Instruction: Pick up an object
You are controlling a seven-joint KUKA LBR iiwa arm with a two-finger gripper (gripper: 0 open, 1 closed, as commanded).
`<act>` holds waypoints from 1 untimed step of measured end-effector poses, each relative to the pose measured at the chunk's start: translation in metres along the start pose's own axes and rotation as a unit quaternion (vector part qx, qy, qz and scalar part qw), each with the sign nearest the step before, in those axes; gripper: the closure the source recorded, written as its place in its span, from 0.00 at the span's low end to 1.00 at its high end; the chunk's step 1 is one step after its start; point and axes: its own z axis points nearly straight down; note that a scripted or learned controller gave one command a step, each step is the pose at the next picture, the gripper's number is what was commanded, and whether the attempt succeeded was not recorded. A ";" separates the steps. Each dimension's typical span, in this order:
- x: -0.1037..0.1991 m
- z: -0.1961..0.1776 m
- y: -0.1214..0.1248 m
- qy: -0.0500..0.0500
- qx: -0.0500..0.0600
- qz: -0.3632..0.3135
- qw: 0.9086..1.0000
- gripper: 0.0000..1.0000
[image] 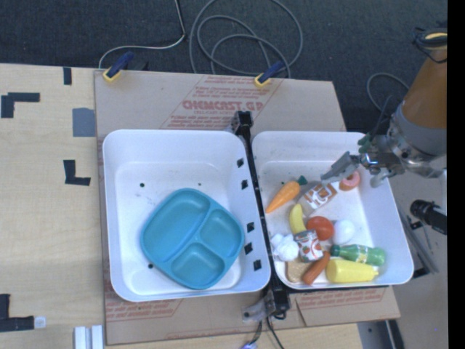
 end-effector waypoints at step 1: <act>0.047 0.096 0.034 0.001 0.003 -0.002 1.000 0.00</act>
